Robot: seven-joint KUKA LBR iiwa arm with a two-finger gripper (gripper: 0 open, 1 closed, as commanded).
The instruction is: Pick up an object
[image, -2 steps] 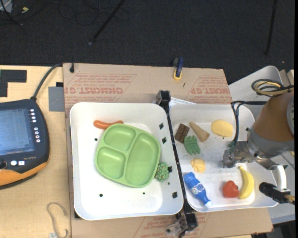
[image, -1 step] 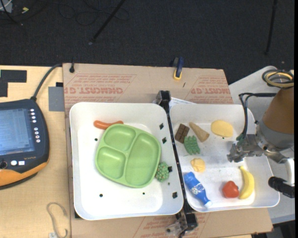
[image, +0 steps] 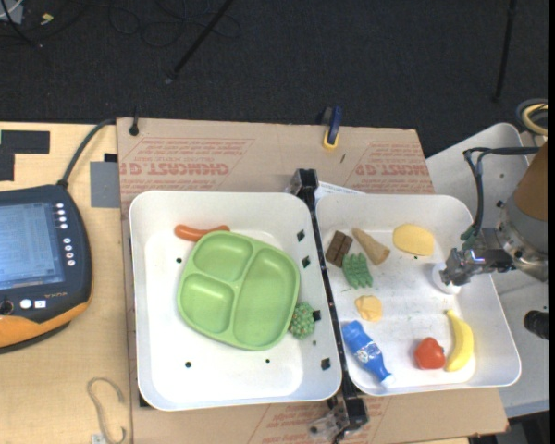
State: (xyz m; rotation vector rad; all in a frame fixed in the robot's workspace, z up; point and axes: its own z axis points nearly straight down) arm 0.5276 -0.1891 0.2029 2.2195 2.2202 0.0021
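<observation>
Camera view shows the gripper (image: 459, 268) low at the right bin's (image: 499, 363) right edge, apparently positioned to reach inward for a pick; whether it is open or closed I cannot tell, and nothing is visibly held. Candidates lie scattered there: one banana (image: 460, 340), one red fruit (image: 430, 353), one blue packet (image: 363, 350), one yellow lemon-like piece (image: 413, 240). The left bin (image: 157, 340) carries one green divided plate (image: 239, 289) and one orange carrot-like stick (image: 200, 232).

— What sort of place was it?
— A robotics lab. A teach pendant (image: 28, 257) lay on the surface (image: 102, 359), cables (image: 18, 7) trailed over dark carpet (image: 351, 44), and clamped cardboard (image: 259, 155) backed two white bins (image: 157, 359).
</observation>
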